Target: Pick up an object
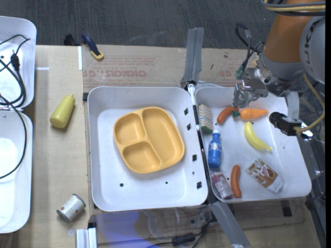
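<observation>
Poised low over the far end of the right bin [305,190], the claw [241,107] at the tip of the grey and orange arm [289,40], right beside the carrot [253,113] and the small orange sausage [225,114]. Impossible to tell whether open or closed; no object visibly gripped.

Crowded ground around the carrot: sausage touching or nearly touching its near end, banana [257,138] just below, blue bottle [214,149] further down toward the bin's divider, corn cob [206,118] tight against that divider. Further from the carrot, a second sausage [236,181], a dark packet [222,185] and a snack wrapper [264,174] along the near edge.

Risks, judged from this layout: a closing grip catching both carrot and sausage, or pinching neither and nudging them apart; a rounded, tapered carrot likely to roll or squirt out sideways; a descent too close to the bin's far wall likely to strike the rim.

Left of the carrot, in the other bin [98,154], a yellow divided plate [149,138]; on the desk [57,159] beyond, a mustard bottle [62,111] and a tin can [71,207].
</observation>
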